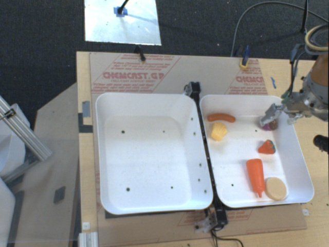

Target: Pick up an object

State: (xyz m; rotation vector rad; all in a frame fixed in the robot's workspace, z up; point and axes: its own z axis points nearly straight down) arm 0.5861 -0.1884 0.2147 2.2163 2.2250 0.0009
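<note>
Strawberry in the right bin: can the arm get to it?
Probably yes. The strawberry lies in the open with nothing on top of it, and the tool hangs just beyond it over the same bin.

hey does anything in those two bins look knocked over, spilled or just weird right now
Nothing stands out. The sausage, corn piece, strawberry, orange bottle and round cookie lie loose in the right bin; the end effector sits over something dark.

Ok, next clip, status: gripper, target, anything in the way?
Gripper low at right bin's far right edge, over a dark purple item; no grasp visible. Strawberry nearby. Sausage, corn, carrot, cookie well apart.
</note>
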